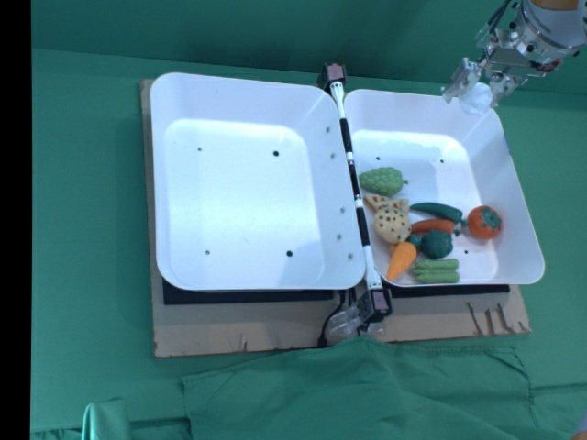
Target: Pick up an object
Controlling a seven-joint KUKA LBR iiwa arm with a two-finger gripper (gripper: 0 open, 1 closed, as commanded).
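Two white bins sit side by side mid-frame. The left bin (pixel 243 191) holds nothing I can see. All the toys crowd the right bin's (pixel 477 168) lower half: one bumpy green fruit (pixel 383 181), one yellow dotted piece (pixel 393 220), one dark green pepper (pixel 437 211), one red chili (pixel 432 226), one broccoli (pixel 437 243), one carrot (pixel 401 258), one pea-pod bundle (pixel 436 270), one tomato (pixel 483 221). Eight in all. The gripper (pixel 479 88) hangs at upper right, above the bin's far corner, well apart from them; its fingers look spread around something pale and translucent, though I cannot tell if they pinch it.
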